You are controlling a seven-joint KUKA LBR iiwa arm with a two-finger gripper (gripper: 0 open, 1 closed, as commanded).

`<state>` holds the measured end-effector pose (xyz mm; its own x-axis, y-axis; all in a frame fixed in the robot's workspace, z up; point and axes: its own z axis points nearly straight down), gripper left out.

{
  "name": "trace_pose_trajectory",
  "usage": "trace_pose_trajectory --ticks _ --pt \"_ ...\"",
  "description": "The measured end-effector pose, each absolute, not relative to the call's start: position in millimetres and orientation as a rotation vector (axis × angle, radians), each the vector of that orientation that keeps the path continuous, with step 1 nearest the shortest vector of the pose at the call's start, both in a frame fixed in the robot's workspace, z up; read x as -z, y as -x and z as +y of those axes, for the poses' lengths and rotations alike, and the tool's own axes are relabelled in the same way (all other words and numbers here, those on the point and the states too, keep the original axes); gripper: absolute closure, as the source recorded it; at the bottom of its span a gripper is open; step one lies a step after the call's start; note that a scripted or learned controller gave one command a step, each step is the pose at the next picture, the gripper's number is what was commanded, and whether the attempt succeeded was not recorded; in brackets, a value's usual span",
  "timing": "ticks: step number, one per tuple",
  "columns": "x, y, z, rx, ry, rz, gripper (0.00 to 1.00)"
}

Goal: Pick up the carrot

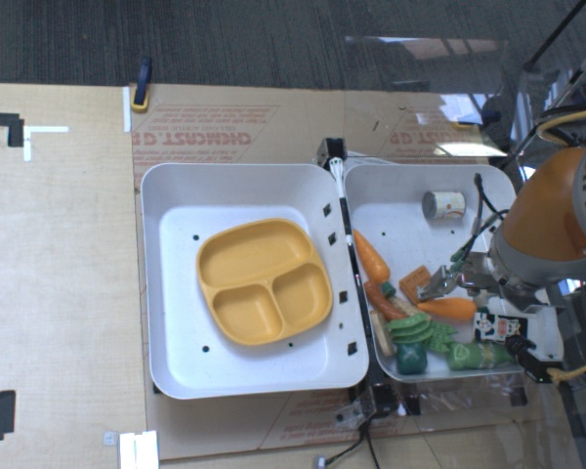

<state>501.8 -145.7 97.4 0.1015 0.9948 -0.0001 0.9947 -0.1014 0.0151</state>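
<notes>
- The surface is pale, wood-toned board, with a brown cardboard sheet bearing red print under the two bins.
- The left bin is a shallow white tray with rounded corners; it holds a glossy yellow plate, rounded-square, moulded into three compartments.
- The right bin is the same white shape and touches the left bin along a shared edge.
- The carrot is a smooth orange cone lying at a slant in the right bin, just beside that shared edge, with bare bin floor around its upper end.
- A second orange, tapered piece lies near the middle of the right bin, just beside the arm's tip.
- The jaws are thin, dark metal, low over the right bin between a small orange block and that second orange piece; I cannot tell whether they are apart or together.
- Green ridged toy vegetables cluster at the bin's near edge.
- A short pale cylinder lies on its side near the far wall.
- The arm has an orange band over rounded grey casing.
</notes>
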Motion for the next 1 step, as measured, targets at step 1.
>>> trace_pose_trajectory --ticks 1 --pt "-97.7 -485.2 -144.8 -0.016 -2.083 2.327 0.00"
